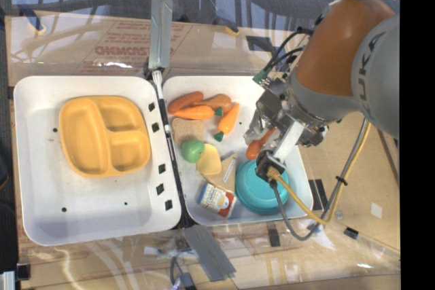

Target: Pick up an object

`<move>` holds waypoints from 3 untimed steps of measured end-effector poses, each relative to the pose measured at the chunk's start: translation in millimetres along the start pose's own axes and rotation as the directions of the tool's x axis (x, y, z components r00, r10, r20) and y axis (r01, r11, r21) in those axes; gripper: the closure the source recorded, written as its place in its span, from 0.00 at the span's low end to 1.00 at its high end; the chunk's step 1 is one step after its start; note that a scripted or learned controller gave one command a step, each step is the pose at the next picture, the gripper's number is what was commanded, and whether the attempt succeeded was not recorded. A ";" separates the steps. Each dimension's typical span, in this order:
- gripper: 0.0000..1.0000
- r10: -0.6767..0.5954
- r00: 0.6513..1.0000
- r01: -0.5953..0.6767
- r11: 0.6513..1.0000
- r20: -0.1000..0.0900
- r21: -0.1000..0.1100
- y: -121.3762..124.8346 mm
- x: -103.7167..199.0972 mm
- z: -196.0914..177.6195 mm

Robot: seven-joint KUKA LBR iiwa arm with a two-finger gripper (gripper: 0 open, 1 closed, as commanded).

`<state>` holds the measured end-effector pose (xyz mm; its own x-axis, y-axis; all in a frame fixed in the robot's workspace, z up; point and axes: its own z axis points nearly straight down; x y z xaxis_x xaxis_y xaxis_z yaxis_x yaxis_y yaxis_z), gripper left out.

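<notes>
My gripper point(263, 138) hangs low over the right side of the right bin point(204, 215), reaching in from the right. A small orange carrot-like piece point(255, 148) lies right at its tip, partly hidden by it; I cannot tell whether it is held. Just below sits a teal bowl point(257, 191). Left of the gripper lie several orange carrots point(230, 117), a brown bread slice point(187, 129), a green fruit point(192, 149), a yellow piece point(210, 161) and a small can point(216, 199).
The left bin point(41, 214) holds a yellow divided tray point(104, 134). A grey divider strip point(159, 37) runs up from between the bins. A yellow cable point(299, 210) loops from the gripper over the right bin's front corner.
</notes>
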<state>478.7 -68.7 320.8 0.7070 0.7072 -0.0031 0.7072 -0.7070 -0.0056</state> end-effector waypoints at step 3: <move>1.00 0.388 0.921 -0.388 0.921 -0.005 -0.002 -100.5 97.7 -3.0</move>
<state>476.8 71.4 324.1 0.9262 0.3770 0.0002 0.3770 -0.9262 -0.0016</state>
